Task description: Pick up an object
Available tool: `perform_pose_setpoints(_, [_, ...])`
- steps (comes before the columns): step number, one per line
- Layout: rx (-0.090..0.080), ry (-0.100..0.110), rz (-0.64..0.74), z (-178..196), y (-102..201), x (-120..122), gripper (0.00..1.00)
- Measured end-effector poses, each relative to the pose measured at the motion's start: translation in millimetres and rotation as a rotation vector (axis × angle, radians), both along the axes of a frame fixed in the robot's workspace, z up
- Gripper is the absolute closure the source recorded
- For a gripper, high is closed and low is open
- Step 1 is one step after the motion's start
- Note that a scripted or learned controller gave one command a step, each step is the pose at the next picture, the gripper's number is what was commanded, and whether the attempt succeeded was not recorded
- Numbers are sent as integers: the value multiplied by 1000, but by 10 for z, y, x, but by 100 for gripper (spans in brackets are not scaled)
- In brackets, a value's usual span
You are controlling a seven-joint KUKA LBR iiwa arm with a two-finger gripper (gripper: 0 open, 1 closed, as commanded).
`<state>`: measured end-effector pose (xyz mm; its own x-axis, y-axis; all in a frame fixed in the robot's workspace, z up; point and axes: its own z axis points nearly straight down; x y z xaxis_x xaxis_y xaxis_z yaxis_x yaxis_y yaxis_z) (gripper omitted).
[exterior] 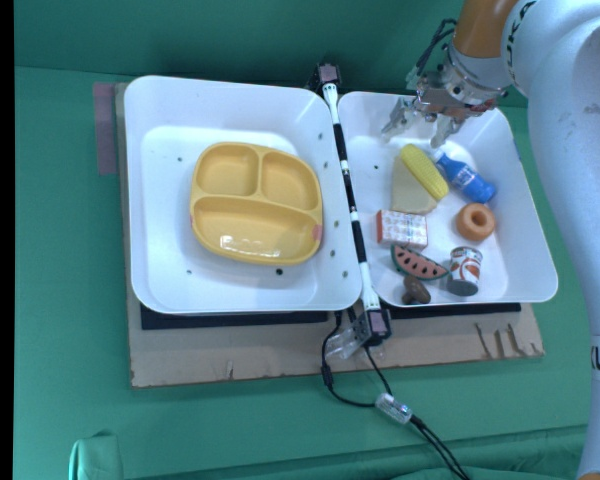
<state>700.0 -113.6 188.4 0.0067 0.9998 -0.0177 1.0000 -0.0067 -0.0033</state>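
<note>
My gripper (420,128) hangs over the far part of the right bin (525,268), fingers spread open and nothing between them. Just below it lies a yellow corn cob (424,171) on a pale cheese wedge (410,194). A blue bottle (465,176) lies to the right of the corn, close under the right finger. Further toward the front sit an orange donut (474,221), a white patterned box (402,228), a watermelon slice (418,262), a small can (464,270) and a small brown piece (415,291).
The left bin (160,118) holds a yellow divided plate (257,203). A black-and-white rod (346,178) runs along the seam between the bins, with a cable (380,388) trailing off the front. The arm (570,118) comes down the right side.
</note>
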Motion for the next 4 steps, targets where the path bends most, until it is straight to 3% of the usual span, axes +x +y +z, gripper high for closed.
perform_pose_setpoints(1, [17,-7,-2,167,60,28,100])
perform_pose_setpoints(2, [12,-6,-3,169,39,26,0])
perform_pose_setpoints(3, [18,-3,6,48,-14,25,0])
perform_pose_setpoints(4, [36,-5,5,189,55,43,100])
